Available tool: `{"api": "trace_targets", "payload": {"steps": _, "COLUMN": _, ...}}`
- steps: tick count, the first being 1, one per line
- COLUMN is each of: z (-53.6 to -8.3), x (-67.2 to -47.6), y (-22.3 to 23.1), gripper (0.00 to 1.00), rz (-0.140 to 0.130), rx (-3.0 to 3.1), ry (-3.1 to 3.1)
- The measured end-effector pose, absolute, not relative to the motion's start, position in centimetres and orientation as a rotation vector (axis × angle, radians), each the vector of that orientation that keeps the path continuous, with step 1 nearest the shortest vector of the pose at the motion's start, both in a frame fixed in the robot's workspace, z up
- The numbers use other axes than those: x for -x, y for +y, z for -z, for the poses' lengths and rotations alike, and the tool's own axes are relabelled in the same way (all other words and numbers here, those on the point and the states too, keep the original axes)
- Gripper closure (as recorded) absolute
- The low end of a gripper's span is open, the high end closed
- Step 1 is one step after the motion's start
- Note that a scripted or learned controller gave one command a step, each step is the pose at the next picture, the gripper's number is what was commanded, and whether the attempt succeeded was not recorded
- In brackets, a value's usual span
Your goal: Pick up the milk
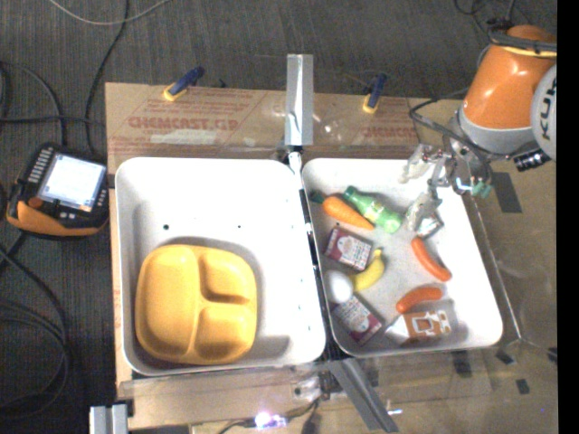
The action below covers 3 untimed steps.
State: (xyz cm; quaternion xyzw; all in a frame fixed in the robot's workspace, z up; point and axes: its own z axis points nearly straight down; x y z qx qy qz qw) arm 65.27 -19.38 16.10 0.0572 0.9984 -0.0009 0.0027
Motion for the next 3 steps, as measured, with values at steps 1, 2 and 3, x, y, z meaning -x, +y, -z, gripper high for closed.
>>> {"api": "trace_targets", "payload": {"steps": 1, "z": -12.4, "x": -66.1, "y": -22.3, "gripper": 0.00, "rz": 0.003, "rx": -0.063, "ry": 3.137}}
{"api": "trace_targets", "payload": {"steps": 2, "z": -9.5, "x": -66.6, "y": -21.3, "gripper": 0.00, "rz": 0.005, "rx": 0.001, "ry": 3.137}}
{"api": "trace_targets", "payload": {"steps": 3, "z": -11.4, "x": -65.4, "y": -21.1, "gripper": 0.00, "rz": 0.004, "rx": 0.127, "ry": 3.136}}
